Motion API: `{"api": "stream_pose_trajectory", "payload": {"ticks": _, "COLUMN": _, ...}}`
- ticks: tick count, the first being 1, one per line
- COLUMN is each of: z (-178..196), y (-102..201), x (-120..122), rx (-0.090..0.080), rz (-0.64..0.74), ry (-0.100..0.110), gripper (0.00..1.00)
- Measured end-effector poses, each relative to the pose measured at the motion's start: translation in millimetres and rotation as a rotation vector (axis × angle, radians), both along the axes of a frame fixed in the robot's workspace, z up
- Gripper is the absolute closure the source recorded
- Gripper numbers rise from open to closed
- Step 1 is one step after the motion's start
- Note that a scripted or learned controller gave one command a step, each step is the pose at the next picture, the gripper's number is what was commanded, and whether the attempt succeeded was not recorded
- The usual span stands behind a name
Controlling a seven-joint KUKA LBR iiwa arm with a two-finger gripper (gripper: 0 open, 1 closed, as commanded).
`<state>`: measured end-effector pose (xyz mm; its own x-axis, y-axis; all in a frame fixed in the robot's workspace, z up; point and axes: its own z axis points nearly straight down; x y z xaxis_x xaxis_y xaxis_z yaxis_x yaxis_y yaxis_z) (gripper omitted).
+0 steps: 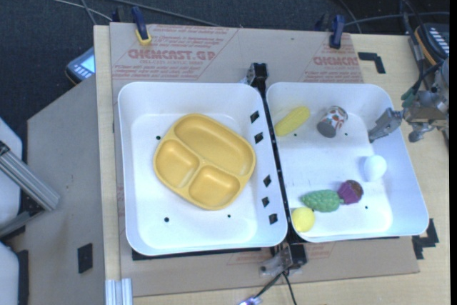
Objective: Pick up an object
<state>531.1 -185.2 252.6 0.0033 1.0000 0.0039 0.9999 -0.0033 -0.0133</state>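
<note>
Gripper (386, 123) at right bin's (400, 221) rim; corn (292, 121) apart

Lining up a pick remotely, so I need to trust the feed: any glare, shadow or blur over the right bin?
Camera view: light is even and soft, with no harsh glare on the right bin. The white ball nearly blends into the white floor, with low contrast. The hand at the bin's right rim looks slightly soft. The yellow tray and corn read sharp.

Both bins (136, 153) are looking like smooth white plastic, the yellow tray (205, 161) like matt plastic. The surface (107, 153) is showing pale wood under a printed film (178, 50).
</note>
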Motion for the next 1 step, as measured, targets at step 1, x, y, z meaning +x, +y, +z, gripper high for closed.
{"api": "stream_pose_trajectory", "payload": {"ticks": 1, "z": 6.6, "y": 0.5, "x": 2.4, "rx": -0.003, "rz": 0.004, "ry": -0.013, "gripper": 0.0}}
